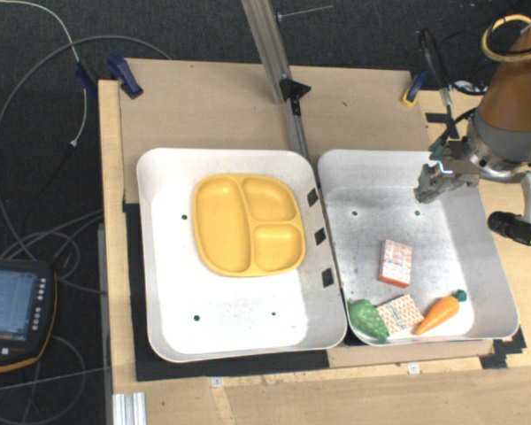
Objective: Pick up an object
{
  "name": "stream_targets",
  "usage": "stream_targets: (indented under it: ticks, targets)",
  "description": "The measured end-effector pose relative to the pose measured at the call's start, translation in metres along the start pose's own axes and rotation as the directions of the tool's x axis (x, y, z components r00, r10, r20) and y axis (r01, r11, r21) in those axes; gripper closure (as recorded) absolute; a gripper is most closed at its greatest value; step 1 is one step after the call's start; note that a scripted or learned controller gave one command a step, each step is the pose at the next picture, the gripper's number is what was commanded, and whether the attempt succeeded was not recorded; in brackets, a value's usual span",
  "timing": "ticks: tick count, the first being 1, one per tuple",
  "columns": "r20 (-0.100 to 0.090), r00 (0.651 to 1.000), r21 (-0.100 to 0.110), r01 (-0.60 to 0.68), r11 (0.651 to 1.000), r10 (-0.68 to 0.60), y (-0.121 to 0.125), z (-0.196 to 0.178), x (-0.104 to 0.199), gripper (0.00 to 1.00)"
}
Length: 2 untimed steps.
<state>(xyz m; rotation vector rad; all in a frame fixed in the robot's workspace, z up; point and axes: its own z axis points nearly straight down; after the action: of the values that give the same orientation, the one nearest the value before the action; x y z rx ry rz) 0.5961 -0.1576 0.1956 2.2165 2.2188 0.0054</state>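
Observation:
The right bin (372, 184) holds a small orange-and-white box (396, 263) near its middle. At its front edge lie a green vegetable toy (367, 319), a patterned cracker-like block (399, 313) and an orange carrot (439, 313). My gripper (431, 182) hangs over the bin's back right part, well behind the box, with nothing visibly between its fingers.
The left bin (164, 264) carries a yellow divided plate (248, 223). A metal post (267, 34) slants up behind the bins. Blue clamps (122, 75) sit at the bench's back corners. A tablet (13, 304) and cables lie on the floor at left.

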Motion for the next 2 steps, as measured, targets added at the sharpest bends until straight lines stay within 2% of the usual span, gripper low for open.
stream_targets:
  ticks: [1, 2]
  targets:
    - [0.0, 1.0, 0.001, 0.0, 1.0, 0.0, 0.001, -0.027, 0.0, 1.0]
    - [-0.005, 1.0, 0.007, 0.007, 1.0, -0.006, 0.003, -0.029, 0.065, 1.0]
